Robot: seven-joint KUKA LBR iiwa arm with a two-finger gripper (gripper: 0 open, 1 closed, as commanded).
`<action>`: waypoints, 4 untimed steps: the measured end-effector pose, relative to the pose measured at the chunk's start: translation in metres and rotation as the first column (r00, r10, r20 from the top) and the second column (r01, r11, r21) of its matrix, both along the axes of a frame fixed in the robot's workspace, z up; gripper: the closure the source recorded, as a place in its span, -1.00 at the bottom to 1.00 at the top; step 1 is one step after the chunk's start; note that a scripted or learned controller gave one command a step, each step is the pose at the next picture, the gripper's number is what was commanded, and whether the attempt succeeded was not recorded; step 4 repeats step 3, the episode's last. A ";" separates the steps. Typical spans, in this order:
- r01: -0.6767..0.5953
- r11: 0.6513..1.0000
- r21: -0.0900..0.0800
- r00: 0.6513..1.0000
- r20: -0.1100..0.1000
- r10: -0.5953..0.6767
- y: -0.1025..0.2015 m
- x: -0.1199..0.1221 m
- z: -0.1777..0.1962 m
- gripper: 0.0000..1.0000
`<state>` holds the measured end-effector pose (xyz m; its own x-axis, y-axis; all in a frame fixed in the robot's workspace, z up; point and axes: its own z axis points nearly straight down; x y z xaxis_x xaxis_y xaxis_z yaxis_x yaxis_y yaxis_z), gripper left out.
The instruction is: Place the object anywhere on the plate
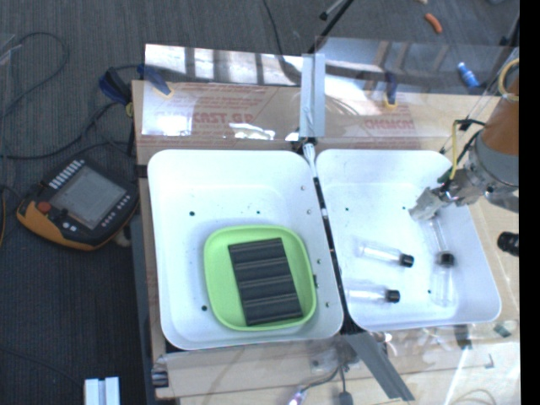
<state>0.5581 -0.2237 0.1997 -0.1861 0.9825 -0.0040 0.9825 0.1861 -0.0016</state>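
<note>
Nearest the camera, in the left bin [169, 310], sits a green plate [218, 251] with rounded corners. A dark ribbed block [265, 281] lies on it, covering most of its middle.

In the right bin [481, 306], three clear tubes with black caps lie on the white floor. The nearest tube [371, 294] lies close to the front wall, its cap pointing right. Just behind it, a second tube [381, 254] lies at a slight slant, cap also to the right. The third tube [441, 251] lies farther right and runs more or less front to back, near the bin's right wall, well apart from the plate.

Behind that third tube, the gripper [429, 207] hangs low over the right bin's back right part, its tip pointing left and down. Nothing shows between its fingers, and whether they are spread or closed cannot be told from this angle. The grey arm [494, 169] rises from it to the right, with its orange band [509, 125] above.

Off the bench to the left, a handheld control pad [76, 205] lies on the dark floor.
</note>
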 end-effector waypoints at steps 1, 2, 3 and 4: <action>0.000 1.000 0.000 1.000 0.000 0.000 0.000 0.000 0.000 -1.00; 0.080 0.997 0.003 0.997 0.001 -0.080 0.019 -0.029 0.051 -1.00; 0.180 0.984 0.002 0.984 0.001 -0.180 0.062 -0.019 0.121 -1.00; 0.180 0.984 0.002 0.984 0.001 -0.180 0.062 -0.019 0.121 -1.00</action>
